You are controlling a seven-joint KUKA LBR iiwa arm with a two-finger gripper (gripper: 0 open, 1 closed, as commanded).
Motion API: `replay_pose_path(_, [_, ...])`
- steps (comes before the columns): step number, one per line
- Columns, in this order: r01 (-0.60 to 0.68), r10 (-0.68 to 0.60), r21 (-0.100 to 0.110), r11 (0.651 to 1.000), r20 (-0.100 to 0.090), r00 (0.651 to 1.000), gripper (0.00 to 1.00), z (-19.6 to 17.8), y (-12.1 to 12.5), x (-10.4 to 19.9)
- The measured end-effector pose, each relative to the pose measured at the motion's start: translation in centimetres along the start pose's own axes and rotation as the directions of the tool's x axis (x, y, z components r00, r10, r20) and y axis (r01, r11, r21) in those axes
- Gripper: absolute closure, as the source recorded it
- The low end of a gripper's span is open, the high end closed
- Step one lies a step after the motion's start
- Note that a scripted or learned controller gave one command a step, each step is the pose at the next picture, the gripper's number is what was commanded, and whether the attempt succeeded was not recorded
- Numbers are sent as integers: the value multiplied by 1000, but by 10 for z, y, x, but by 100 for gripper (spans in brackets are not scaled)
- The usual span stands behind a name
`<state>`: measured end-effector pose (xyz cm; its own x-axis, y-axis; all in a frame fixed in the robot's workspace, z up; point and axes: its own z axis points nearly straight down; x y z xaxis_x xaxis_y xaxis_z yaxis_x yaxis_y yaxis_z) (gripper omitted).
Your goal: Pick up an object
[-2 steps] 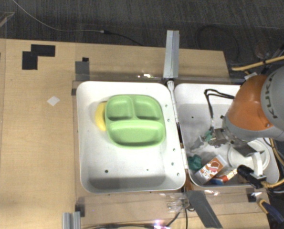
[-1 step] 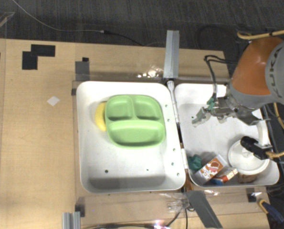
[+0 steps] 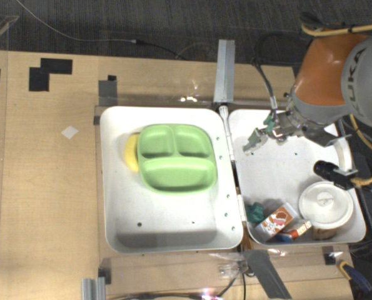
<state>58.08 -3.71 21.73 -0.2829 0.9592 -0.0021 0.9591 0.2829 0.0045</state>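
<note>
As the grey arm with its orange band enters from the right of the camera view, its gripper hangs over the upper left part of the right bin. It is above white floor and close to the wall beside the neighbouring bin. No object can be seen in its grasp, and whether it is open or closed cannot be told from this angle (the metal parts overlap).

Left bin: a green divided plate with three compartments lies flat in the upper half. A yellow object shows from under the plate's left edge, touching it.

Right bin: the loose objects, any of which could be picked, are gathered along the lower edge, well apart from the gripper. From left to right:
- a teal object lies near the lower left corner;
- a small red-and-white carton, tilted, lies just beside it;
- a small orange-and-blue item lies against the carton's right side;
- a white round tub stands upright in the lower right corner, with something brownish partly hidden at its lower rim (too little shows to tell what it is).

Bench: a pale, wood-coloured surface surrounds both bins, with black marks at the upper left.
</note>
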Motion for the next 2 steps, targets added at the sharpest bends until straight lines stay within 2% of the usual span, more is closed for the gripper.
replay_pose_path(1, [160,-160,1,987,-1,987,0,32,-67,6])
replay_pose_path(2, [299,-299,0,954,-2,954,0,32,-93,12])
